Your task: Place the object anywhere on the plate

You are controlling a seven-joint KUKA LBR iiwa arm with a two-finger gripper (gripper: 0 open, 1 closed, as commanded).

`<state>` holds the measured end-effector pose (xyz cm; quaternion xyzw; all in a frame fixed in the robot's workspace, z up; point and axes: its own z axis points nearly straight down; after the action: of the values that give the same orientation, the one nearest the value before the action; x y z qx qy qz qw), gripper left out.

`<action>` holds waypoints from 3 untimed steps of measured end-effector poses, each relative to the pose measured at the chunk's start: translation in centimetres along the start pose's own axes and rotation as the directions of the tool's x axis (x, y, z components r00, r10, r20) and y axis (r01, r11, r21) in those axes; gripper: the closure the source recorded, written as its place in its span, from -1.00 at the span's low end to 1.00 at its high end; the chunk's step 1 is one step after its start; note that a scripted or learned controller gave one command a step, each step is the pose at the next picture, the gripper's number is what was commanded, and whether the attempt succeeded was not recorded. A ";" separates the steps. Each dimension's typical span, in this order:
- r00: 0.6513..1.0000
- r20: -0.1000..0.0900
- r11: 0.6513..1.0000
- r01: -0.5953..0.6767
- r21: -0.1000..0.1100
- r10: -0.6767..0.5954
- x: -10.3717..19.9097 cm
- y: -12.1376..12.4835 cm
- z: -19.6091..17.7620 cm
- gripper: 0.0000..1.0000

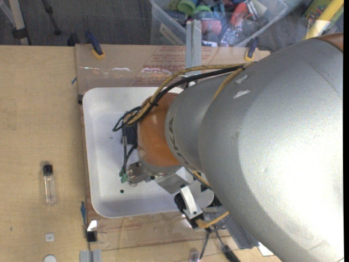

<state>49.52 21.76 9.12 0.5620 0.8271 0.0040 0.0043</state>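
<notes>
The grey arm [262,141] fills the right, its orange band [155,141] hanging over the white bin [101,146]. The gripper is hidden beneath the wrist, so its state cannot be told, nor where the object or plate lies. Probably mid-reach; next it needs a clear lift toward the plate

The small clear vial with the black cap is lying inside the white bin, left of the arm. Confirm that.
Not quite. The vial does have a black cap and does lie left of the arm, but it rests on the wooden bench outside the white bin, beyond the bin's left wall. The camera view shows bare benchtop between the two.
</notes>
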 end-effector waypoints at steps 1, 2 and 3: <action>0.925 -0.001 0.925 0.380 -0.008 -0.380 -5.0 -3.1 -0.1 1.00; 0.802 -0.009 0.802 0.597 0.007 -0.597 -0.3 -1.7 -11.9 1.00; 0.952 -0.008 0.952 0.307 0.013 -0.307 0.9 -0.7 -2.3 1.00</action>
<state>48.48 22.36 11.36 0.4267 0.9044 -0.0009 -0.0016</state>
